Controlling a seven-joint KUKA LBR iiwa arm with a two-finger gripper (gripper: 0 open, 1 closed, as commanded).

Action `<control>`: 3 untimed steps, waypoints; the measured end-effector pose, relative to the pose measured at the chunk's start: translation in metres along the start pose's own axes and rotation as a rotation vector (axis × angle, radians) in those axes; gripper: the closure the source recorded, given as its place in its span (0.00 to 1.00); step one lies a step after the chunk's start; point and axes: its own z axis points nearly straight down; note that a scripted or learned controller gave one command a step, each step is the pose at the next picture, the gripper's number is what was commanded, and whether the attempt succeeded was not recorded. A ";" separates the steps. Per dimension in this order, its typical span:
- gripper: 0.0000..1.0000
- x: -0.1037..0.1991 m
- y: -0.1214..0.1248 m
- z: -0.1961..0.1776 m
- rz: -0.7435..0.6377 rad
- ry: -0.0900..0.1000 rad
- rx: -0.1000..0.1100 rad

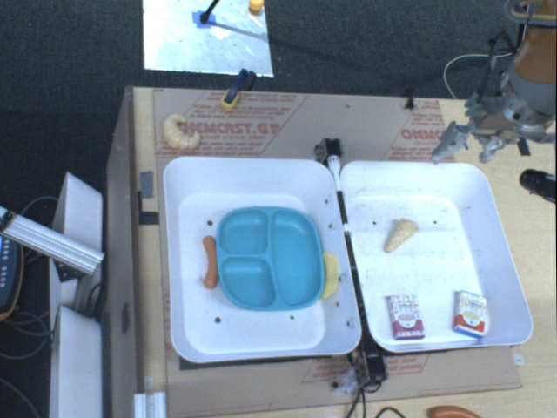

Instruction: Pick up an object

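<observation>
My gripper hangs at the upper right, above the far right corner of the right bin, its two grey fingers spread open with nothing between them. In the right bin lie a tan wedge-shaped piece near the middle, a small red-and-white box at the front, and a second red, white and blue box at the front right. The left bin holds a blue sectioned plate, an orange sausage to its left, and a yellow piece peeking out at the plate's right edge.
A cardboard sheet lies under both bins. On it, behind the left bin, rest a pale curled object and a yellow-and-blue tool. A black clamp sits where the bins meet. Cables loop at the upper right.
</observation>
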 end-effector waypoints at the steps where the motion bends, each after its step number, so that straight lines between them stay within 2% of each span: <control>1: 0.00 0.025 -0.033 0.102 0.001 0.002 0.003; 2: 0.00 0.060 -0.049 0.175 -0.001 0.001 0.003; 3: 1.00 0.059 -0.048 0.163 -0.001 0.001 -0.001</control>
